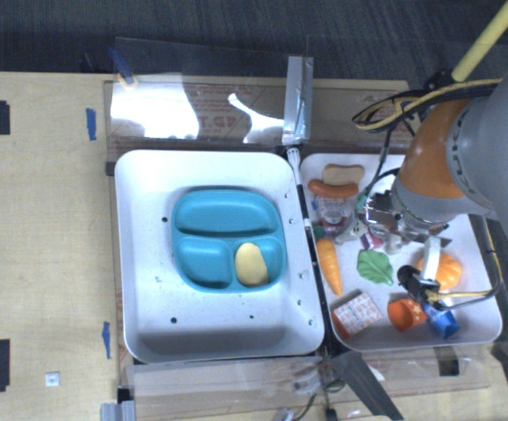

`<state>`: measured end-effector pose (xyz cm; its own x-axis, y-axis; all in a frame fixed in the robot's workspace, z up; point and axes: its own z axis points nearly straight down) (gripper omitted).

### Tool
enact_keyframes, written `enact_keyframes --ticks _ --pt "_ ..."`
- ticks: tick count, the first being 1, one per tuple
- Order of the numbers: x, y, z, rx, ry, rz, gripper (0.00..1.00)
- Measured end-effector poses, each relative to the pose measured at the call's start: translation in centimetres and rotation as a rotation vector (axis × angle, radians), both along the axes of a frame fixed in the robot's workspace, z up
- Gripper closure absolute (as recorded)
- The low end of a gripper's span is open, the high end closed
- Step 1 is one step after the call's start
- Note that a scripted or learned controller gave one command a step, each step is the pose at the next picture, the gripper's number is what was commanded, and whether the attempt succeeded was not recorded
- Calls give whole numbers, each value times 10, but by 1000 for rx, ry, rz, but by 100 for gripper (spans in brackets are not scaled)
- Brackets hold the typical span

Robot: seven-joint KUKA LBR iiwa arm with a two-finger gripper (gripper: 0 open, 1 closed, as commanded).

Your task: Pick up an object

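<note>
The green leaf-shaped toy [375, 266] lies flat in the right bin [486, 323], near that bin's middle, its long axis slanting toward the counter's near right corner. It looks soft-edged, matte and thin. The claw [392, 228] hangs just above and slightly behind it, so the coming move is likely a short drop forward. Whether the claw is parted or closed cannot be told. An orange carrot [329, 267] lies just left; the left bin [139, 323] holds a blue tray [210, 222].

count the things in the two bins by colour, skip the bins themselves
blue: 2, tray, small block
yellow: 1, lemon
orange: 3, carrot, fruit, small piece
green: 1, leaf
brown-red: 1, hot dog
checked: 1, waffle
total: 9
</note>
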<state>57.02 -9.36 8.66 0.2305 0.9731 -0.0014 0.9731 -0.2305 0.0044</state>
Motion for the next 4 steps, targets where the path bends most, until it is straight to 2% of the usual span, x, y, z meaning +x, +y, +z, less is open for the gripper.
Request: enact_keyframes --ticks 1,2,4 --pt "65 -40 -1 0 0 69 0" --pt "66 -39 7 -2 2 73 100" --pt "66 -37 22 -4 7 79 100"
